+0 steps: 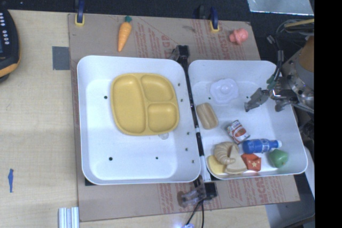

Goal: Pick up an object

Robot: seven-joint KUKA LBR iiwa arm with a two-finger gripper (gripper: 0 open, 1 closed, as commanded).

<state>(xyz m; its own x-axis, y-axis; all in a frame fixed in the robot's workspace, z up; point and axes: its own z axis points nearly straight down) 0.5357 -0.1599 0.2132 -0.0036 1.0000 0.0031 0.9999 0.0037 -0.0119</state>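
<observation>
My gripper (267, 103) hangs over the right part of the right bin (283, 125), open, with nothing between its fingers. To its left lies a clear plastic lid (223, 89). Below it in the bin are a tan bread roll (207, 116), a small red-and-white can (236, 131), a blue bottle (260, 145) on its side, a croissant (224, 155), a red box (251, 162) and a green ball (277, 157). The gripper touches none of them.
The left bin (96, 157) holds a yellow divided plate (145, 103). A toy carrot (124, 33) and a pink object (239, 35) lie on the board behind the bins. Blue clamps (79, 10) hold the board's far edge.
</observation>
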